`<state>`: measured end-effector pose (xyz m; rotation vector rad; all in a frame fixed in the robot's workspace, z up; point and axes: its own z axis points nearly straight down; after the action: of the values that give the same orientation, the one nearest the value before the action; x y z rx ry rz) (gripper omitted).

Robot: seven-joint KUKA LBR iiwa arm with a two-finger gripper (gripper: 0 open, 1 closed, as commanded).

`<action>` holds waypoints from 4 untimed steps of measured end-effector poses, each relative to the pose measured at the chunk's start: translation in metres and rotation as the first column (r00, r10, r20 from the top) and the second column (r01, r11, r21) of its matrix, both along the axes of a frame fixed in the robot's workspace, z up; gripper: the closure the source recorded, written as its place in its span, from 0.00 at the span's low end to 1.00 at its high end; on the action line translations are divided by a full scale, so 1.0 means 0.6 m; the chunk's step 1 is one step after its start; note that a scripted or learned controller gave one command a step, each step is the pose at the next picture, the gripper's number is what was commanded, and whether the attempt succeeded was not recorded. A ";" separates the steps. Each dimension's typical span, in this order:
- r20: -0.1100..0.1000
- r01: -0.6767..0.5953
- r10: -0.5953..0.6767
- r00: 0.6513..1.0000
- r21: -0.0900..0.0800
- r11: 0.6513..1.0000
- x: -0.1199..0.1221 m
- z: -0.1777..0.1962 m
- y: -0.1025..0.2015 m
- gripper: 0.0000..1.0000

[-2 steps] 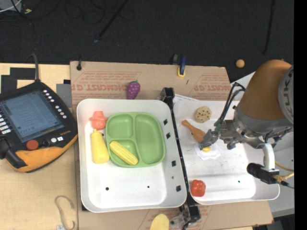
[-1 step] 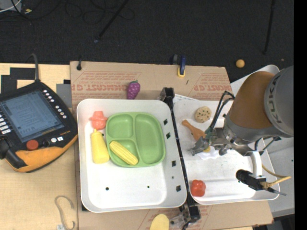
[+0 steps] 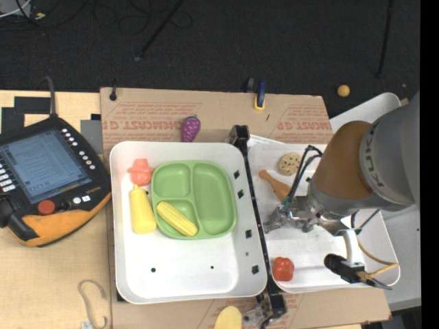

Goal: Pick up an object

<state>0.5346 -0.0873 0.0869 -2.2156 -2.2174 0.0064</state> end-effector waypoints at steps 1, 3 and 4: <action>0.002 0.009 -0.009 1.000 0.000 1.000 0.000 0.021 -0.005 1.00; 0.011 0.002 -0.002 1.000 -0.002 1.000 -0.006 0.218 -0.022 1.00; 0.007 0.001 -0.001 1.000 -0.002 1.000 -0.006 0.235 -0.024 1.00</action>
<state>0.5312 -0.1019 0.2278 -2.2214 -2.2204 0.0000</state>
